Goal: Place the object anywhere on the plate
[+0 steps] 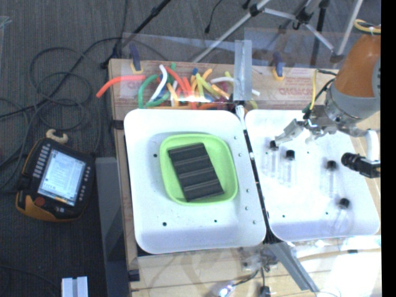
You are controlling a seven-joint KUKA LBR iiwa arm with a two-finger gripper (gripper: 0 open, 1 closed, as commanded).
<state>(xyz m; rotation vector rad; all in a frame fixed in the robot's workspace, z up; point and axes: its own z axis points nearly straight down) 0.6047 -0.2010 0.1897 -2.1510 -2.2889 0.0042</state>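
Lying flat on the green plate (230, 166), dark ribbed rectangular object (195, 171)

glossy green plate (228, 166), ridged matt block (195, 171)

Bright, even light falls from above, and shadows are faint and short. The right bin (309, 221) is washed out almost to pure white, so the clear vials (281, 163) in it nearly vanish against the glare. The left bin (185, 228) keeps more tone. The carpet (55, 36) beyond the surface is dim. The whole picture is soft and slightly grainy.
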